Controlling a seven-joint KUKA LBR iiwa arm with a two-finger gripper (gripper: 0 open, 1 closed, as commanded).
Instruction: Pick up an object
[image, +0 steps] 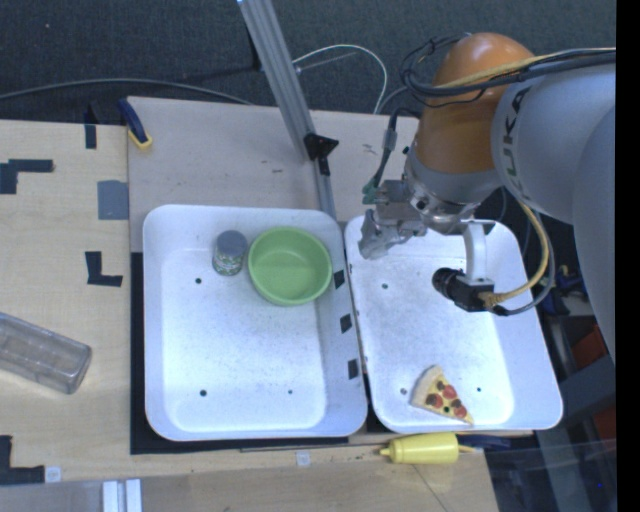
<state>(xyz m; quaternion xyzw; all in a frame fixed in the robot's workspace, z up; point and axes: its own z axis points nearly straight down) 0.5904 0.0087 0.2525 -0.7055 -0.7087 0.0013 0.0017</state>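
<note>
Pizza slice (441, 393) well apart from gripper (380, 240)

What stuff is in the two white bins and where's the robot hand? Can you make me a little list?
left bin: green bowl and small jar, side by side near the far edge
right bin: toy pizza slice in the near corner
gripper: over the right bin's far left corner, nothing seen between its fingers
outside the bins: yellow bottle lying by the near edge; clear container lying at the left
</note>
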